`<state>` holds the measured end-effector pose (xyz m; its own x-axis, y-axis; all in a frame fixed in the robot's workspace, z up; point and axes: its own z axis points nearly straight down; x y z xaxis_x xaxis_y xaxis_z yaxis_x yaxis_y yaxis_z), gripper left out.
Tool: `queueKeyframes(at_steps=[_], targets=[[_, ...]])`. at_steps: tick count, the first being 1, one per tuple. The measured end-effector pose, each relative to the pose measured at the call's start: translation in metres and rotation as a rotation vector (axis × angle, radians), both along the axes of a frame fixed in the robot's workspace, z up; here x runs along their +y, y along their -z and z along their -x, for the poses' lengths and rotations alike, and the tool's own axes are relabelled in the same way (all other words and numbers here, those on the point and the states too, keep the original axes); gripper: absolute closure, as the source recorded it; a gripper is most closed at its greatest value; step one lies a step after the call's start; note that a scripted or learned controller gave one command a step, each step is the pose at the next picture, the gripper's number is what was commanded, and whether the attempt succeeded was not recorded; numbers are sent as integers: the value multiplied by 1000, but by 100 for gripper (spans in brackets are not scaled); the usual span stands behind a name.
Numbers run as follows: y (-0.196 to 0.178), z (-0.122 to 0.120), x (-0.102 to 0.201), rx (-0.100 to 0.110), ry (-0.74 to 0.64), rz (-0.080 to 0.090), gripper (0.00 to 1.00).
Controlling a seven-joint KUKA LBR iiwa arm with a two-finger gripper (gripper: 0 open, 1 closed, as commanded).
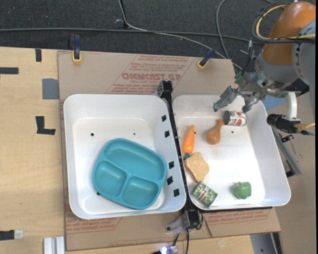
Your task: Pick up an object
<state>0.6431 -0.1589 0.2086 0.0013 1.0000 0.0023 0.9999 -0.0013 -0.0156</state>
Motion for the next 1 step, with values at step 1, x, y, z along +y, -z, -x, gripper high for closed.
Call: queueKeyframes(at_steps=[1], targets=[[-7,-2,0,-11,-3,2,0]])
